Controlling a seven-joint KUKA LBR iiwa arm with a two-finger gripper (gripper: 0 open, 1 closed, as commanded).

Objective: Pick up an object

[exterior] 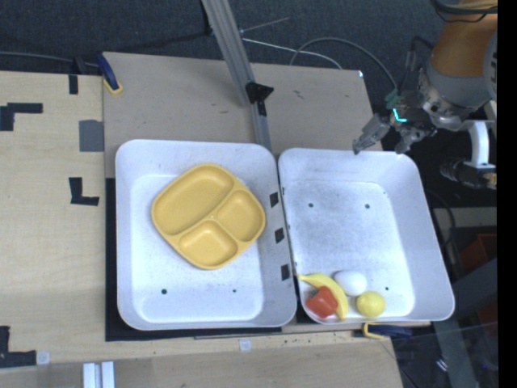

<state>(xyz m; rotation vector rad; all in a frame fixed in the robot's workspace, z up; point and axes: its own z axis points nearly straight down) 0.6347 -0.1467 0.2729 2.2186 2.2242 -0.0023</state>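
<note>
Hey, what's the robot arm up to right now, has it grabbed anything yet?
Gripper open, holding nothing, above the right bin's far rim. Banana, red piece, white egg, yellow ball clustered in near corner, untouched. Nothing in the way.

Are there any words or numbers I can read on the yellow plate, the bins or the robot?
No readable text anywhere.
Yellow divided plate: plain, no print.
White bins: dark specks, no letters.
Gripper: a small teal light, no label that can be read.
Toy food in the right bin: no markings.
</note>
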